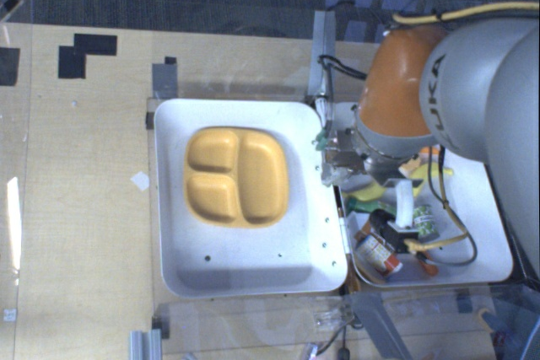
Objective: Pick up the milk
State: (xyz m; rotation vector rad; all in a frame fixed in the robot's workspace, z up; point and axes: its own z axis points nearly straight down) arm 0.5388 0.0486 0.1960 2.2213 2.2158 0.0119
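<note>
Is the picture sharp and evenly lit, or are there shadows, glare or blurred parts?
Camera view: the yellow divided tray is fairly sharp and evenly lit; a soft shadow lies on the left bin floor near its front edge; a bright glare streak sits on the bench at the left; the arm, close to the lens, looks large and soft; the small items under it in the right bin are shaded and hard to identify.
</note>
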